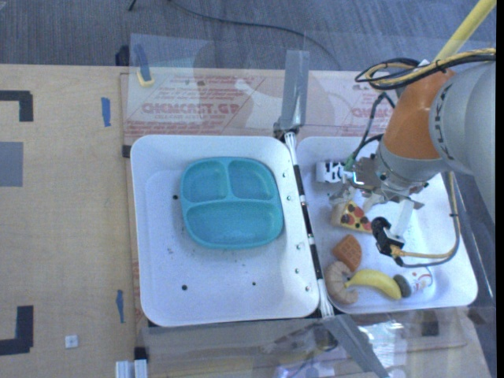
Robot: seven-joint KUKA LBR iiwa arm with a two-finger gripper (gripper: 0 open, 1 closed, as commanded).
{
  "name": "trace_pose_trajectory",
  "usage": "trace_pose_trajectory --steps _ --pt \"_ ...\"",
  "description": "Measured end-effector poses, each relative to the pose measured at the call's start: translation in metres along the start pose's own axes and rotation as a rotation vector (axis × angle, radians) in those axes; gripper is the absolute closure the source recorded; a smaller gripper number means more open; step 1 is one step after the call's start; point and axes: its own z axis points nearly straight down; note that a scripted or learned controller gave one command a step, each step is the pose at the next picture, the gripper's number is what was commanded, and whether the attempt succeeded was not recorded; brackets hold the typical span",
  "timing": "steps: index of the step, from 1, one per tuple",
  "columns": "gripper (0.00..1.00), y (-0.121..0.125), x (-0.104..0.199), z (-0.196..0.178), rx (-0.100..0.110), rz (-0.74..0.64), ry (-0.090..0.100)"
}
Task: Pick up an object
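Bins stand side by side on the pale wooden surface (63, 235), both white and shallow. The left bin (150, 235) holds a teal plate (231, 202) with three compartments, lying flat a little toward the far side.

The right bin (461, 278) holds all the small things that could be picked. A toy pizza slice (352, 216) lies near the bin's left wall, about halfway down. Just below it is a brown round piece (347, 250), and below that a pink curled piece (339, 280) sits close to the near left corner. A banana (376, 283) lies flat beside the pink piece, touching it or nearly so, its dark tip pointing right. A small white and black item (331, 171) rests in the far left corner of the same bin, and a small white thing with red marks (423, 280) lies just right of the banana's tip.

The arm (441, 124) comes in from the right, its orange band over the far part of the right bin, and its wrist hangs low above the bin, just right of the pizza slice. From this angle I cannot tell whether the jaws are apart or together, and I see nothing held between them.

Strips of blue tape (105, 111) are stuck to the surface left of the bins.
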Motion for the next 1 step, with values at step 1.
trace_pose_trajectory --steps 1 --pt "1.00 0.0160 0.0895 -0.0804 -0.001 -0.073 -0.003"
